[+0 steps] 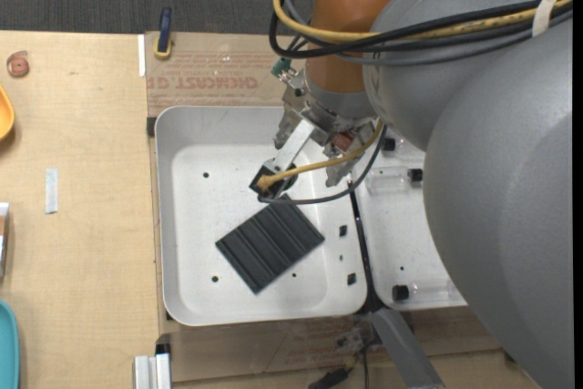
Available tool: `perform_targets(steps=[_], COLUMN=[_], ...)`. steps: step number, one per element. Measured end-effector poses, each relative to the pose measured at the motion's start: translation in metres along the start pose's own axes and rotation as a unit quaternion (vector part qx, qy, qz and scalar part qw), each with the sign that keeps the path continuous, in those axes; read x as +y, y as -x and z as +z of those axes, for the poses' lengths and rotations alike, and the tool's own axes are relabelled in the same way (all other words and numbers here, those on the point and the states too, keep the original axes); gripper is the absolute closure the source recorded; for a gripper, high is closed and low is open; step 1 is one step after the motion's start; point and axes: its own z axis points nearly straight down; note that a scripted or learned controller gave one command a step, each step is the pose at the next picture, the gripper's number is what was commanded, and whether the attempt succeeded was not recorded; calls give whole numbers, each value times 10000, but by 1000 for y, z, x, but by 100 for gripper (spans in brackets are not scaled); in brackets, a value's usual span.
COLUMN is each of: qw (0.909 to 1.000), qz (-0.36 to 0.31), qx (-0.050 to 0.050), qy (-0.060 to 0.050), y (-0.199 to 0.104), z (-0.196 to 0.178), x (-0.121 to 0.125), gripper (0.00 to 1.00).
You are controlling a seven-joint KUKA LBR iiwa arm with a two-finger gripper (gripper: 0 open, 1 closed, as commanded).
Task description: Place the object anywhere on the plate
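Left white bin (191,187): black ribbed plate (271,243) lies flat on the floor near the middle, set diagonally. Just beyond its far corner the gripper (314,139) hangs over the bin; whether open or closed cannot be told. Printed cardboard (219,79) lies behind.

Matt ribbed slab (270,244), smooth white plastic bin (193,219).

Clamp (165,25): blue, at the cardboard (219,73) sheet's far corner.
Disc (17,64): small, reddish, on the table (82,269).
Strip (51,191): pale, on the table, apart from the disc.
Left bin (162,223): white.
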Motion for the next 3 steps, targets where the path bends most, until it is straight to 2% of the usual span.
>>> perform_targets(steps=[1, 2, 3], qw=[9756, 9754, 9275], qz=[-2194, -2206, -3738], qx=[11, -16, 9], qy=[13, 7, 7], y=[-54, -54, 44], z=[-92, -99, -64], x=[-10, -10, 0], gripper=[0, 100, 100])
